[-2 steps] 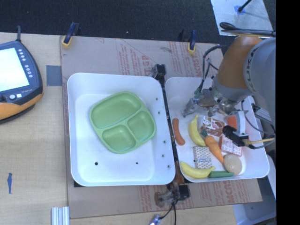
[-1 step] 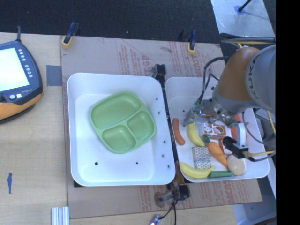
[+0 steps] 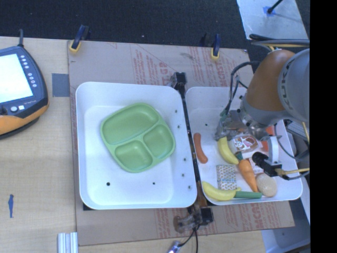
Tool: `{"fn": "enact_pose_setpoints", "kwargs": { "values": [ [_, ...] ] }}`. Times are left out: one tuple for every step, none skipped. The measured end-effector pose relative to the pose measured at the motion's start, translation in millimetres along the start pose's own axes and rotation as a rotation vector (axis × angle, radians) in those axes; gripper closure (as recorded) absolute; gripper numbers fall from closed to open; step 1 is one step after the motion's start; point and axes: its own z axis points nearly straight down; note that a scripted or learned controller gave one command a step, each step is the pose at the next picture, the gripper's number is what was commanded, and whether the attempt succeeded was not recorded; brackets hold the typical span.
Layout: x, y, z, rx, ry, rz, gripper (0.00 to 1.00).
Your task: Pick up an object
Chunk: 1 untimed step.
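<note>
The right bin [image 3: 208, 101] holds several toy foods: a red sausage [image 3: 199, 147], a yellow banana [image 3: 226, 151] near the middle, a second banana [image 3: 217, 192] at the front, an orange carrot [image 3: 247, 174], a patterned packet [image 3: 226, 176], a green piece [image 3: 248, 195], a beige lump [image 3: 266, 186] and a red-and-white packet [image 3: 245, 143]. My gripper [image 3: 228, 124] is low in this bin, just above the upper end of the middle banana. The wrist hides its fingertips.
The left bin [image 3: 89, 157] carries a green divided plate [image 3: 138, 136]. A tablet-like controller [image 3: 18, 88] lies at the far left of the bench. Clamps stand at the board's back edge. The arm's cables and a black fitting [image 3: 266, 162] hang over the right bin's right side.
</note>
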Motion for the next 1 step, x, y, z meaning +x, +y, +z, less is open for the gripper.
{"fn": "enact_pose_setpoints", "kwargs": {
  "values": [
    [61.0,-35.0,-90.5,-0.004,0.002,0.001,1.0]
  ]
}}
